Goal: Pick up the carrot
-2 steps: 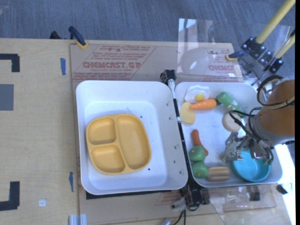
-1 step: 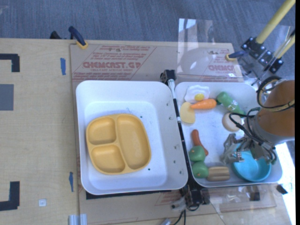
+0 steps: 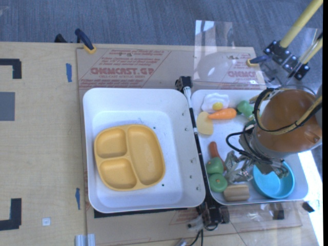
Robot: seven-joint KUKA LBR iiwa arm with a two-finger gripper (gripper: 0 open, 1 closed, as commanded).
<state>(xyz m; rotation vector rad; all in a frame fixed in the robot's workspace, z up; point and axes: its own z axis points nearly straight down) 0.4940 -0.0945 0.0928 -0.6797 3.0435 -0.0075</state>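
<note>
Orange plastic carrot (image 3: pixel 222 115) was seen in the right bin (image 3: pixel 302 191), beside the fried egg (image 3: pixel 214 102) — judged light, rigid, slick; mid-body grasp advised. Gripper (image 3: pixel 237 167) sat apart — grip state couldn't be told.

I have one fixed camera, mounted above the worktop (image 3: pixel 36 152) and looking down at a slant — far enough back to take in both white bins side by side. The left bin (image 3: pixel 102 106) sits near the middle of my view, the right bin (image 3: pixel 300 191) runs toward the right edge, where the arm (image 3: pixel 284 119) reaches in — blue-grey floor (image 3: pixel 128 9) shows along the top.
</note>
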